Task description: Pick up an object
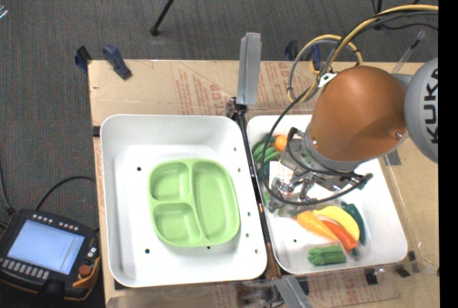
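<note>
Tool low in right bin, left part, over toy clutter; finger state: cannot tell. Yellow and orange pieces lie just right, near side. Best: centre over single piece, avoid bin wall.

Overhead light falling evenly, scene reading bright. White bins nearing overexposure, no hard glare. Soft shadows pooling under arm and green tray. Focus holding sharp; carpet showing slight grain.
</note>
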`<move>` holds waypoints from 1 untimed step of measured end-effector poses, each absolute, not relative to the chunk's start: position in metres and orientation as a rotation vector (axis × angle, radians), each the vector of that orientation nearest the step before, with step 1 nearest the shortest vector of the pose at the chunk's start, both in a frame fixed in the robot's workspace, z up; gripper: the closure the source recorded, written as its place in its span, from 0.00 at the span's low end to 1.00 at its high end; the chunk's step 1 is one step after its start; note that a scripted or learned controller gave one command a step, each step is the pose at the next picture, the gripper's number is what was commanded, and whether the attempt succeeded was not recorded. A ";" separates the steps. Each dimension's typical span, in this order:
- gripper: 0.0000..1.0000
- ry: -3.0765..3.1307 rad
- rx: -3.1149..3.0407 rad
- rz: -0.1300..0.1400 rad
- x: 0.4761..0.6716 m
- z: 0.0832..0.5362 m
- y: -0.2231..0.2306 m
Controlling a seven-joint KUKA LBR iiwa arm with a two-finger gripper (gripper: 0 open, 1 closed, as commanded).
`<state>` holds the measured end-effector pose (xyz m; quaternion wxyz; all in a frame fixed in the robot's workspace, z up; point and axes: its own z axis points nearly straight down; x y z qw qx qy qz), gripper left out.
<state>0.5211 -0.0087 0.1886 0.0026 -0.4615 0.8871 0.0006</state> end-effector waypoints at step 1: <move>1.00 2.525 -1.867 0.008 0.532 0.186 -0.073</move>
